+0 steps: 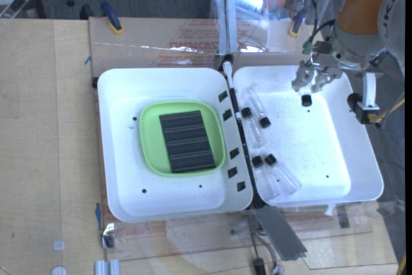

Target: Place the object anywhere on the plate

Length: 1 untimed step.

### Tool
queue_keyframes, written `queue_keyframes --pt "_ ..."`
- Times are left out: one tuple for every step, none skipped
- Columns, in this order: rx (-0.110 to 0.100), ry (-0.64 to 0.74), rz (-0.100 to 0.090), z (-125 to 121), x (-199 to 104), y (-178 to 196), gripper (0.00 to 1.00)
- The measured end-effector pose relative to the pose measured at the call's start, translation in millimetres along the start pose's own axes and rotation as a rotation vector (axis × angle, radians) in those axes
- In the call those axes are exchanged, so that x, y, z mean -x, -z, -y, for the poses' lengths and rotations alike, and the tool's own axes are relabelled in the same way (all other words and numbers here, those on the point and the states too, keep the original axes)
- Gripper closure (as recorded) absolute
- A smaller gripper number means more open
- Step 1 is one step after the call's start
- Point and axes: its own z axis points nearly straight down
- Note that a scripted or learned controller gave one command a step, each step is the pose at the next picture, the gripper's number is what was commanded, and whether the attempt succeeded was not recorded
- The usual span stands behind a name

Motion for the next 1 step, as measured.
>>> queue_keyframes --pt "0.000 0.000 0.000 -0.1 0.1 0.2 0.00"
